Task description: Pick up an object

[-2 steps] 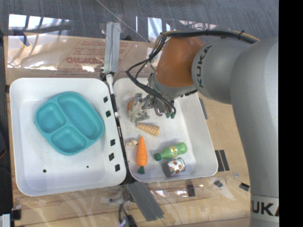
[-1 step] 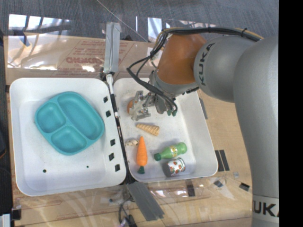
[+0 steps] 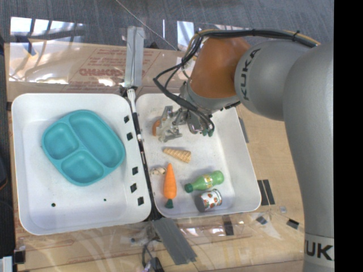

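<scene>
The grey KUKA arm (image 3: 295, 78) carries white letters reading "KUKA" on its rounded casing just below the orange band, running down the casing at a slant. Lower on the same arm, at the bottom right, the white letters "UK" show, cut off at the frame's edge. Faint red print on the brown cardboard sheet (image 3: 85, 67) behind the white bins is too blurred to read.

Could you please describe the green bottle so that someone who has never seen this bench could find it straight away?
Look in the right-hand white bin, the one the grey arm reaches over, and go to its near right corner. The green bottle lies on its side there, just above a small can and to the right of the carrot. It is the only green thing in that bin, with a yellow label.
</scene>
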{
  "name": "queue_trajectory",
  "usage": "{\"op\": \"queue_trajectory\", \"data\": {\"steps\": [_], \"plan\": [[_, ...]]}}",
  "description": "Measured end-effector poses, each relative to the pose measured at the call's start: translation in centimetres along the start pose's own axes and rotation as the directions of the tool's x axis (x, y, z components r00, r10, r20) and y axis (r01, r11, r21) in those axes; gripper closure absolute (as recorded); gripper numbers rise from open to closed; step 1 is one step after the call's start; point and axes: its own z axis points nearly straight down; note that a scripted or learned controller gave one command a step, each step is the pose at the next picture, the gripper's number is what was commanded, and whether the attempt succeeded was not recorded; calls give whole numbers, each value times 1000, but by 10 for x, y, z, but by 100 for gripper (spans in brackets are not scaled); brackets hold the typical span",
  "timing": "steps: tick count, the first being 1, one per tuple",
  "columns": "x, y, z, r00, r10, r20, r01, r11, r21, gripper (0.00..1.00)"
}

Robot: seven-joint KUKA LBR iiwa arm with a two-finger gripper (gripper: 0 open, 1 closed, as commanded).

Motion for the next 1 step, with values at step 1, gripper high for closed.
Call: {"op": "queue_trajectory", "data": {"steps": [1], "plan": [[-2,0,-11,1000,-2,6,2,1000,1,100]]}}
